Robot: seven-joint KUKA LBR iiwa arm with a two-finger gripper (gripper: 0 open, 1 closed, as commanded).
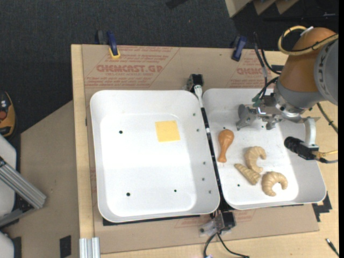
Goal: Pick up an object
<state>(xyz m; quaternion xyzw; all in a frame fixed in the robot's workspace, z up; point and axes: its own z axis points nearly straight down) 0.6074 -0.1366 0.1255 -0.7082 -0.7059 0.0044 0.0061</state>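
A brown bench board (pixel 161 63) printed with red lettering carries two shallow white bins side by side, with blue clamps (pixel 112 43) at its far edge. The left bin (pixel 107 160) is the larger-looking one and holds a flat yellow square (pixel 167 130) lying a little toward its far right part, well apart from every wall. The right bin (pixel 301 190) holds the rest of the things.

The arm (pixel 306 63) reaches in from the right, its orange band above the grey wrist, and hangs over the far half of the right bin. The gripper (pixel 252 117) points toward the bin's left side, near the far edge. Its grey fingers (pixel 244 116) look spread apart, with only white bin floor showing around them; nothing sits between them, and whether the tips touch the floor cannot be told.

Nearer the front edge lie the pastry-like pieces. A curled croissant (pixel 274 182) sits closest to the front right corner. Another curled roll (pixel 255 157) lies just beyond it toward the middle, and a pointed cone (pixel 248 173) rests beside that roll, touching or nearly touching it. An orange drumstick (pixel 224 144) lies close to the bin's left wall, its thick end toward the gripper, apart from the fingers.
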